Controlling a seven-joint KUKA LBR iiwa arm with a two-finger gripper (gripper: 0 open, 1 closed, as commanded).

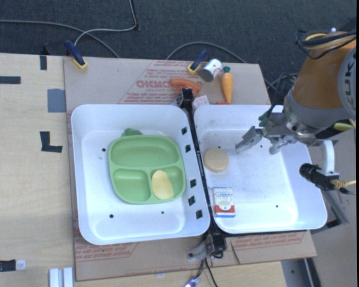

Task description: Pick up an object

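The gripper hangs over the right bin, fingers spread wide with nothing between them. Just to its left, down on the bin floor, sits a tan puck; a small carton lies nearer the front. In the left bin, a green tray carries a yellow piece.

Behind the two bins, a toy carrot lies on the cardboard sheet next to a small white-and-grey cylinder thing. Blue-and-yellow clamps sit at the cardboard's back edge, one at the left corner, one near the middle. A black cable loops across the dark carpet. Black tape marks dot the wooden benchtop.
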